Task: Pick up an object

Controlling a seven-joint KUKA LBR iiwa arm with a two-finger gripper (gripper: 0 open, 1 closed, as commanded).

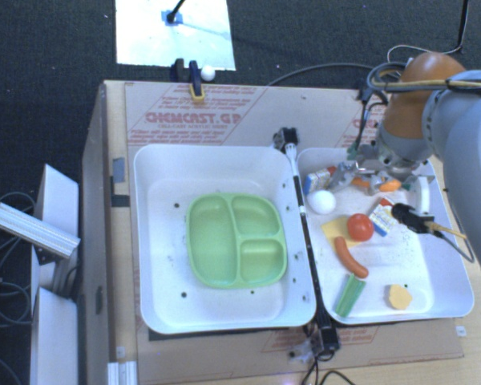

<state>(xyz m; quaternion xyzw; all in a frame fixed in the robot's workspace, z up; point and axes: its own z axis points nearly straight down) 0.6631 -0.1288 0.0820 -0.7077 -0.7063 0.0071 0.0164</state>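
My hand [361,175] hangs low in the right bin [457,291], near the small objects. The white ball [321,202] lies just beside it. Whether my hand is open, I cannot tell.

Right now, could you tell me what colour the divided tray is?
Light green; the divided tray shows clearly in the camera view.

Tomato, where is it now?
In the right bin, near its middle: the tomato sits on the yellow slice, just above the hot dog.

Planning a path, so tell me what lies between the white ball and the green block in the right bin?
In the camera view, between white ball and green block: a yellow slice and a sausage.
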